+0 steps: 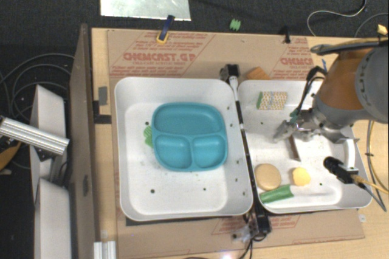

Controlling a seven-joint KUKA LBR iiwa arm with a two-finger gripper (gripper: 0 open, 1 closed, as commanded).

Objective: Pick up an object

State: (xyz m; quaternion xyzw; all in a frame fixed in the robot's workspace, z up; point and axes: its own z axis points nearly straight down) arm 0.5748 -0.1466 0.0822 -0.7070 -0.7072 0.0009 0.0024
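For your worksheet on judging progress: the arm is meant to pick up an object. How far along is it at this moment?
Done: the gripper has reached into the right bin, low over its floor. In hand: nothing visibly between its fingers. Left: the grasp and lift. The tan round piece, yellow piece and green piece lie at the near end, the patterned piece at the far end. The blue tray sits in the left bin.
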